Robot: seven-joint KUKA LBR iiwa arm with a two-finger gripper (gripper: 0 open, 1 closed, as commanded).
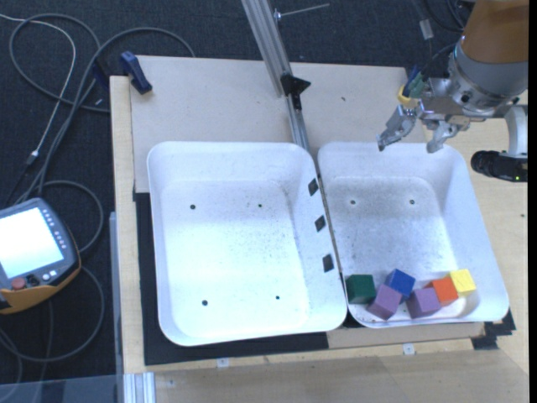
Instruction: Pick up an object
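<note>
Two white bins side by side on the bench (210, 91); left bin (231, 242) bare, right bin (470, 217) holding six cubes along its near wall. Green cube (362, 289) nearest the left bin, then purple cube (387, 300), blue cube (401, 282), a second purple cube (424, 301), orange cube (445, 290), yellow cube (462, 281), all touching or just beside one another. Metal rail (273, 49) slanting down beyond the bins. End effector (411, 141) above the right bin's far rim, fingers spread wide, holding nothing, well apart from the cubes.
</note>
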